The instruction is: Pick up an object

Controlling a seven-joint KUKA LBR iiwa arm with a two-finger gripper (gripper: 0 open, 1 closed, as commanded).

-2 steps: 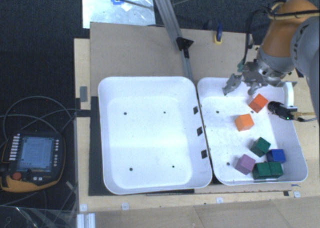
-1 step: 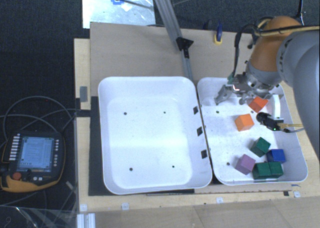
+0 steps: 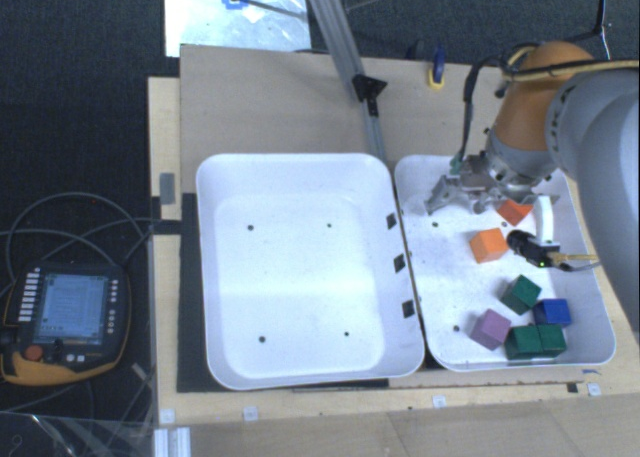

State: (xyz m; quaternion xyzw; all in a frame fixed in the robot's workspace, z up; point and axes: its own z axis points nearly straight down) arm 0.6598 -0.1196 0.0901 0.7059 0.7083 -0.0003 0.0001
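Observation:
The right bin (image 3: 440, 325) holds several small blocks. An orange block (image 3: 488, 244) lies near its middle, and a red-orange block (image 3: 515, 211) sits just behind it, partly under the wrist. Toward the front lie a dark green cube (image 3: 521, 293), a blue cube (image 3: 552, 312), a purple cube (image 3: 491, 328) and a green block (image 3: 535, 342). My gripper (image 3: 447, 195) hangs over the bin's back left part, left of the red-orange block and behind the orange one. Nothing is visibly held in it.
The left bin (image 3: 300, 170) stands beside the right one, joined by small black clips (image 3: 399, 263). A slanted metal pole (image 3: 335, 20) crosses the bench at the back. A teach pendant (image 3: 65, 320) lies on the floor at the left.

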